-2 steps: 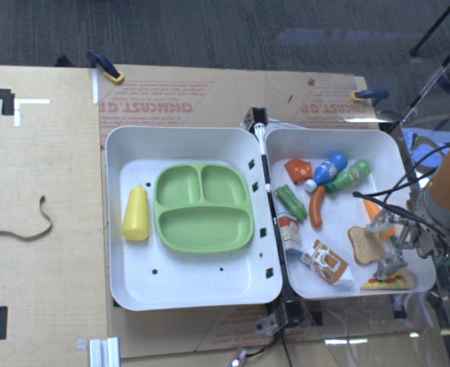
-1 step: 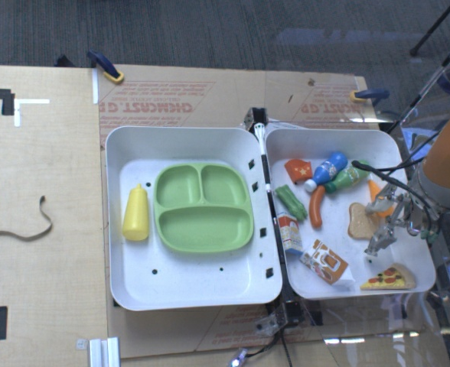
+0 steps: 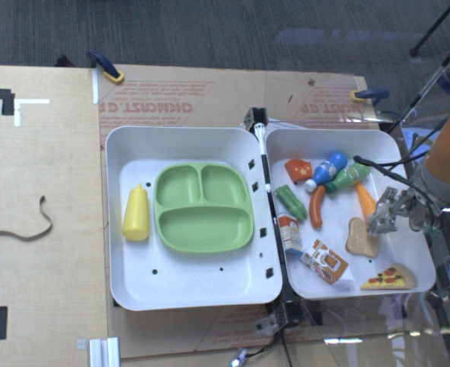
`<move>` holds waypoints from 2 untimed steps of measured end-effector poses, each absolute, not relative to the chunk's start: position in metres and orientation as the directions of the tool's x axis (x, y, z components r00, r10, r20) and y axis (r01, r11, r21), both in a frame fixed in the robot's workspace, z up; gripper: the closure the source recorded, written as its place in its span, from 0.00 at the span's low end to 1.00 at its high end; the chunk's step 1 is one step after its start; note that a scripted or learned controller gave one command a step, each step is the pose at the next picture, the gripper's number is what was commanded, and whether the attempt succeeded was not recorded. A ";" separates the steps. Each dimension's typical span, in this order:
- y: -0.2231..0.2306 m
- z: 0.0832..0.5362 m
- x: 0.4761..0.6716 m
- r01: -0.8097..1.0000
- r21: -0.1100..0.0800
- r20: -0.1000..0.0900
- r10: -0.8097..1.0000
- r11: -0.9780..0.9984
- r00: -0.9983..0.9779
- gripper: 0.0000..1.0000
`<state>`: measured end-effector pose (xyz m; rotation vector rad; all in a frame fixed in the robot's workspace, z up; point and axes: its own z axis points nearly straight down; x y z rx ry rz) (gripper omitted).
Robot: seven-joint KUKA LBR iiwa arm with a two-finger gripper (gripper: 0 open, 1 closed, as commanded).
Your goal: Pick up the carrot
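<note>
Just beside the end effector (image 3: pixel 383 214), toward the far wall of the right bin (image 3: pixel 409 270), the carrot (image 3: pixel 365 199) lies flat and free. Whether the fingers are apart or together cannot be told. The carrot's long axis runs slantwise, its near end pointing at the end effector. The fingers are best set across that axis at mid-length, then lowered.

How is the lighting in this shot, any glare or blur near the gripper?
Camera view: light is even and soft, shadows faint; the white right bin looks bright, not washed out. The orange carrot is sharp; the metal gripper beside it looks slightly soft.
</note>
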<state>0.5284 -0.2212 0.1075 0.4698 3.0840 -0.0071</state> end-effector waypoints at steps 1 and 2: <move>-0.177 0.192 0.479 0.283 0.000 -0.004 0.283 0.959 -0.959 1.00; -0.178 0.092 0.544 0.150 0.001 -0.004 0.150 0.989 -0.989 1.00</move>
